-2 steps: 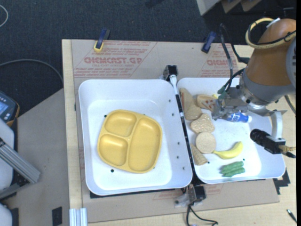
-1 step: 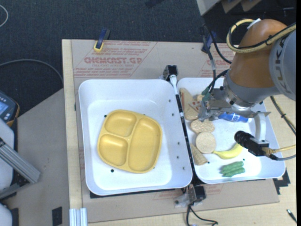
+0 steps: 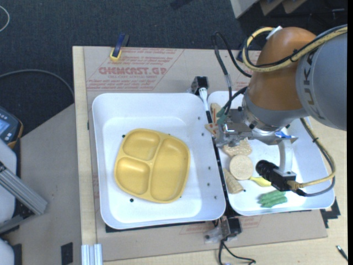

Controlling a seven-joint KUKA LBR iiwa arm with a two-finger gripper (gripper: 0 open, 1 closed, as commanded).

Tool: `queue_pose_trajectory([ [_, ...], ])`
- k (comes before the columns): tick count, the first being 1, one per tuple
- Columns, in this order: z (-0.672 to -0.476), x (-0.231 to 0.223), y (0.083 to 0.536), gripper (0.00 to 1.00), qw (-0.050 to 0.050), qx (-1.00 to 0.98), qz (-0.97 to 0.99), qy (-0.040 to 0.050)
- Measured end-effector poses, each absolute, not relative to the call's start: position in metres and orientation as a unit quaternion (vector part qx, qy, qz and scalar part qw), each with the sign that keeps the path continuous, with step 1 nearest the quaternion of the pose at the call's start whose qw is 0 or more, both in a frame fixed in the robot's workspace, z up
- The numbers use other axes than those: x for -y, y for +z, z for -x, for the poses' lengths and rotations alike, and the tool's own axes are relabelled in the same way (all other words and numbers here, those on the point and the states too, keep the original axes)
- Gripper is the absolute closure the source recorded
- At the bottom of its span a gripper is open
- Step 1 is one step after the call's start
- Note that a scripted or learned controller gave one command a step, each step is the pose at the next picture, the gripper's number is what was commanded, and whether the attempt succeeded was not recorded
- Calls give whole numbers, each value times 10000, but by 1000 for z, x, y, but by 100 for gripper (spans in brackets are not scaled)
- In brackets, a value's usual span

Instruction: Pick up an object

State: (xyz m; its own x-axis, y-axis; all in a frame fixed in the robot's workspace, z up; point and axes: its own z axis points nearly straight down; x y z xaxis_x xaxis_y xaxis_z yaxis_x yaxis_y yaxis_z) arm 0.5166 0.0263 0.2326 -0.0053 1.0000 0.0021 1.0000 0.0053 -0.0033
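Note:
My gripper [image 3: 227, 132] reaches down into the right bin [image 3: 315, 202] near its left wall, mostly hidden under the grey and orange wrist. Just below it lie a pale rough cracker-like piece [image 3: 238, 148] and a round tan disc [image 3: 241, 167]. A tan wedge [image 3: 234, 184] rests closer to the front. A green ridged piece [image 3: 273, 199] lies near the bin's front edge, with a small yellow item [image 3: 260, 181] beside it. A bit of blue [image 3: 282, 134] shows under the arm.
The left bin [image 3: 105, 115] holds a yellow three-compartment plate [image 3: 152, 165] in its middle. Cables run along the divider between the bins and over the back of the right bin. The arm covers much of the right bin's rear.

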Motion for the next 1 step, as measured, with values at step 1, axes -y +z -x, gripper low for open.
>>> queue_pose_trajectory([
  [1, -517, -59, 234, 100, 3, 7084, 7058, -3],
])
